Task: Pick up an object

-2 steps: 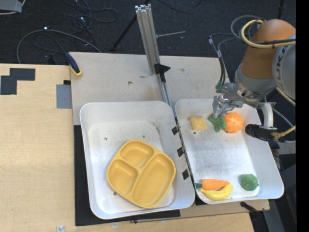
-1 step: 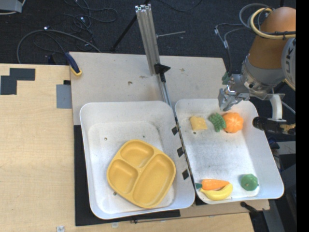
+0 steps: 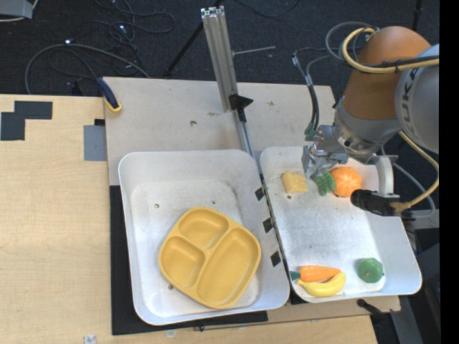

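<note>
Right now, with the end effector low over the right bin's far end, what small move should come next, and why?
Probably a short descent: the end effector hangs just above the broccoli, with the orange touching it and the cheese to its left, so a straight drop seems safest.

Bins: the left bin (image 3: pixel 136 192) and right bin (image 3: pixel 330 228) are plain white, faintly scuffed grey.
Divided plate (image 3: pixel 209 256): solid mustard yellow.
Cheese-like block (image 3: pixel 295 183): pale yellow.
Round fruit (image 3: pixel 347 180): bright orange, beside a dark green leafy piece (image 3: pixel 326 183).
Carrot (image 3: pixel 318 273): orange, green at one end.
Banana (image 3: pixel 324 286): yellow.
Small round item (image 3: pixel 370 269): green.
Arm (image 3: pixel 387 70): grey with a broad orange band.
Bench (image 3: pixel 179 117): light beige board.
Side table (image 3: pixel 50 221): pale wood grain with grey and black squares.
Floor (image 3: pixel 107 27): black, strewn with dark cables.
</note>
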Action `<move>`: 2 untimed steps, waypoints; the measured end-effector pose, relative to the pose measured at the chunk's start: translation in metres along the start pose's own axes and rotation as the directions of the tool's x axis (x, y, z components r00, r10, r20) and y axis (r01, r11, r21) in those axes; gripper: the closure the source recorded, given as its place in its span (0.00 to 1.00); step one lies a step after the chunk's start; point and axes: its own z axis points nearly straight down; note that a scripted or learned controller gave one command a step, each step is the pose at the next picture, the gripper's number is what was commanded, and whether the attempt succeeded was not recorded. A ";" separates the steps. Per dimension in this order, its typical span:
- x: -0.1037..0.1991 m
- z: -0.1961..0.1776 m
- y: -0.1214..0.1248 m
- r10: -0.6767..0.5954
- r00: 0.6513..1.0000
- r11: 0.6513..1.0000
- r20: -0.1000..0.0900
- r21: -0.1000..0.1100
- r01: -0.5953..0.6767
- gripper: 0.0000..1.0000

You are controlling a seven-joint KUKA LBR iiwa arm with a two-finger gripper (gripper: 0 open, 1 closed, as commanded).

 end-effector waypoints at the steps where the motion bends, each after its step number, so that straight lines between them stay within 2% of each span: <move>1: 0.049 -0.008 -0.019 -0.002 1.000 1.000 -0.001 -0.001 0.002 1.00; 2: 0.101 -0.013 -0.038 -0.002 1.000 1.000 0.000 0.000 0.002 1.00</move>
